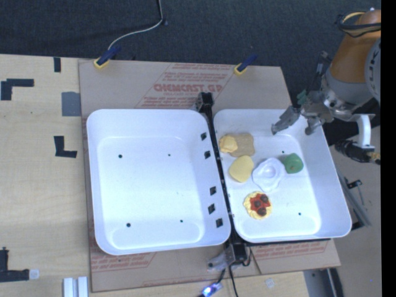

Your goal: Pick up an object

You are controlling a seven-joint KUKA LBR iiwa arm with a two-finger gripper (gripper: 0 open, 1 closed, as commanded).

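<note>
Objects for the pick all lie in the right bin, as we look down on the desk. We count five of them, gathered in the bin's left and middle part. A tan piece sits nearest the divider at the back, with a small yellow lump touching its left side. Just in front of these we see a yellow heart-shaped piece, and beside it, to the right, a white rounded object. A green ball rests against the white object's right edge. Nearer the front lies a yellow round piece with red and dark spots, apart from the others.

We find the gripper above the back right corner of the same bin, well apart from the green ball and touching none of the objects. Its two fingers are spread, one slanting toward the left, the other short and pointing down, with nothing between them. Behind it we see the arm's orange band.

The left bin sits just beside the right one, the two touching along a dark clipped seam.
</note>
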